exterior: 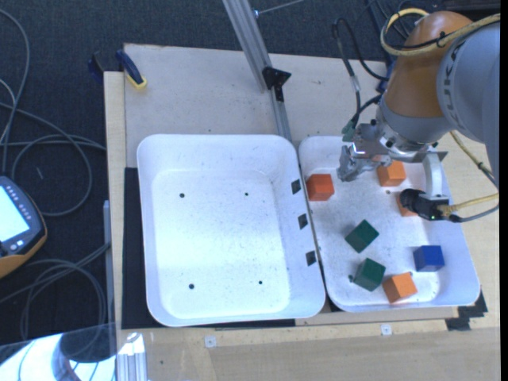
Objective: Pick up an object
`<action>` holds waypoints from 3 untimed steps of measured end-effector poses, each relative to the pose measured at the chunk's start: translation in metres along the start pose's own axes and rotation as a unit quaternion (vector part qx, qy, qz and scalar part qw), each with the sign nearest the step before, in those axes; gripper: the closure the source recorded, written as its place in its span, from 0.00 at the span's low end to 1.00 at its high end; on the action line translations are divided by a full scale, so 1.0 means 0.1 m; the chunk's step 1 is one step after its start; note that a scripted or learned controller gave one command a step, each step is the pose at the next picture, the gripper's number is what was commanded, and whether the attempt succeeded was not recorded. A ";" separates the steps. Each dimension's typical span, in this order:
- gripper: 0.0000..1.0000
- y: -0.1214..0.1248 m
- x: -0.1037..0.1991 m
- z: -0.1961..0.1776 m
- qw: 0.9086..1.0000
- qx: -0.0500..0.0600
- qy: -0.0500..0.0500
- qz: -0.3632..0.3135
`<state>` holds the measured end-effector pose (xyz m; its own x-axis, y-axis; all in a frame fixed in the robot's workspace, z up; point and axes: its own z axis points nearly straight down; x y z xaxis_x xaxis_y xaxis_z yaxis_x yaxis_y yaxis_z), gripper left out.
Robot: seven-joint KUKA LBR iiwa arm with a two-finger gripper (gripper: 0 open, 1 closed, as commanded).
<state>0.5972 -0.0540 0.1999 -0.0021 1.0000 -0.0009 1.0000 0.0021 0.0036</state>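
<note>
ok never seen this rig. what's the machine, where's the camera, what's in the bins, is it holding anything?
One fixed camera looks down at a slant on a bench with two white bins. The left bin and right bin sit side by side. The grey and orange machine is a robot arm reaching in from the right; its gripper hangs over the right bin's far end. That bin holds cubes: an orange cube just left of the gripper, two green cubes, a blue cube, and more orange ones. I can't tell whether the gripper holds anything.
</note>
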 end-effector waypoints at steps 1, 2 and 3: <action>0.00 -0.01 0.00 0.00 1.000 0.001 0.000 0.000; 0.00 -0.13 -0.01 -0.59 1.000 -0.002 0.000 0.001; 0.00 -0.36 0.34 -0.10 1.000 0.006 0.002 -0.001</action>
<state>0.5616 -0.0201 0.2094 -0.0033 1.0000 0.0027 1.0000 0.0033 -0.0075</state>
